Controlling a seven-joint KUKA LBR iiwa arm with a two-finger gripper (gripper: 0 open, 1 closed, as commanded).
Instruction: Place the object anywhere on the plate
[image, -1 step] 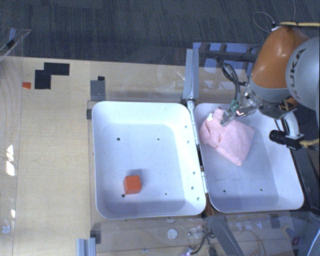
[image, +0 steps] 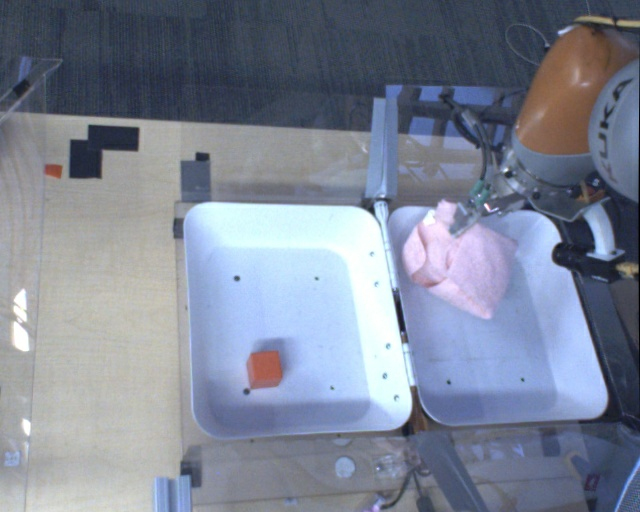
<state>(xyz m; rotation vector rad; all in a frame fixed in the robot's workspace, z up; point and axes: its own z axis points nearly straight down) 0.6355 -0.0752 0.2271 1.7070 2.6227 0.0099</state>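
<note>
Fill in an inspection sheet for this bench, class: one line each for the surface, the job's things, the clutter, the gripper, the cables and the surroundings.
Surface: pale wooden bench bearing a left bin and a right bin, both shallow and white, side by side.
Job's things: pink cloth bunched in the right bin's upper part; no plate seen.
Clutter: small orange block in the left bin, lower left.
Gripper: gripper at the cloth's top edge; grasp cannot be told.
Cables: thin wire loop beside the arm, top right.
Surroundings: black markers and an orange tag on the bench, top left; dark floor beyond.
</note>
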